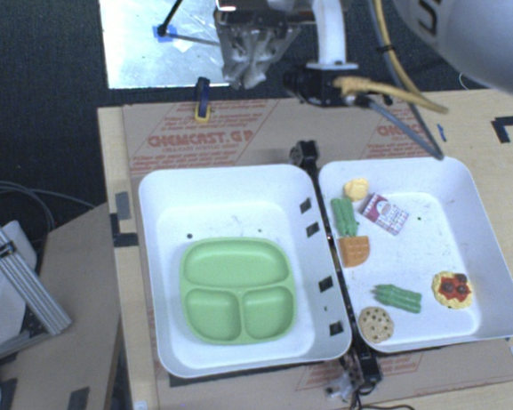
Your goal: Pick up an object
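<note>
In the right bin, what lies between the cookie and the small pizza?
In the camera view, a bunch of green beans lies between the cookie and the small pizza, slightly higher in the picture than both.

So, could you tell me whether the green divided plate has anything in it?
Empty: the green divided plate shows three bare compartments.
</note>
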Available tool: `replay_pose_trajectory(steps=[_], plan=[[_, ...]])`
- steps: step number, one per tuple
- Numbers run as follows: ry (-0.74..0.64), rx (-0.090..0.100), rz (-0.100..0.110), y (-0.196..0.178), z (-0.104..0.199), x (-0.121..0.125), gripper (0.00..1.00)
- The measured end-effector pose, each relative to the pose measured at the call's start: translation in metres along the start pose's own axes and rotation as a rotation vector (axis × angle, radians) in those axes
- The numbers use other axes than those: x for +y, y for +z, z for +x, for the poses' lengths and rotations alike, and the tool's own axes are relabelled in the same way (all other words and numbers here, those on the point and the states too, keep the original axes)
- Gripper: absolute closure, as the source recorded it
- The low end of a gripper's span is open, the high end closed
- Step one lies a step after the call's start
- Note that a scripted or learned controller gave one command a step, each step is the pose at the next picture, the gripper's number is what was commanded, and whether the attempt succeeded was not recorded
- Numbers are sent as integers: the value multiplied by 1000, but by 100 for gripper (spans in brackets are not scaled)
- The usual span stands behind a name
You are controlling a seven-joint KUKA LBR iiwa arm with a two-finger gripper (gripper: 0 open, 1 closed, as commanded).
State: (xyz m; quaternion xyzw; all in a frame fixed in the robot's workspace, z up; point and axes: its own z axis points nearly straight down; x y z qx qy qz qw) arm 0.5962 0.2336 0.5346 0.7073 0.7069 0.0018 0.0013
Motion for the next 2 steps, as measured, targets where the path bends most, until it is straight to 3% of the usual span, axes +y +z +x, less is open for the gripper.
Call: replay_pose_trajectory(steps=[1,2], plan=[[-9,2,4,-3,1,-108,100],[1,-1,2,2,-1,1,100]])
